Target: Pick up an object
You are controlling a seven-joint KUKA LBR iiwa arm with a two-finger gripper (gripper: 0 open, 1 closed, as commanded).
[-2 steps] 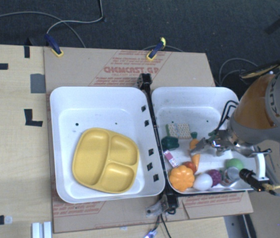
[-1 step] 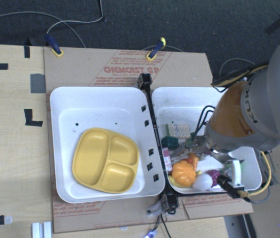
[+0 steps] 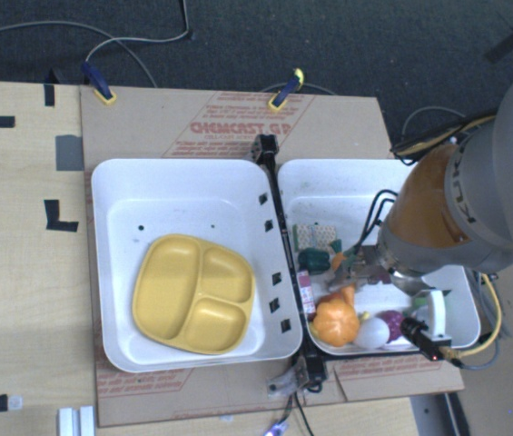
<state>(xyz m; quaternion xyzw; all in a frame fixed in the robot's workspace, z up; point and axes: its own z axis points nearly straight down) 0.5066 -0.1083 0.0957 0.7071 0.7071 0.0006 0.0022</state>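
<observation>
My gripper [image 3: 351, 275] hangs low in the right bin [image 3: 329, 175], just above the orange fruit [image 3: 335, 322] near the front wall. Whether it is spread or pressed together I cannot tell. The white ball [image 3: 373, 331] touches the fruit and the teal piece [image 3: 313, 261] lies close, so I should centre over 1 object, descending straight.

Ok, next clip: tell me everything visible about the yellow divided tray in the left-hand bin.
The yellow tray looks like moulded plastic, matte and evenly pale yellow, with rounded corners. Raised ridges split it into three compartments: one long section on its left side and two smaller ones on the right. It lies flat, open side up, turned slightly askew on the floor of the left bin, toward the near side. Nothing rests in it, and the arm is over the other bin.
</observation>
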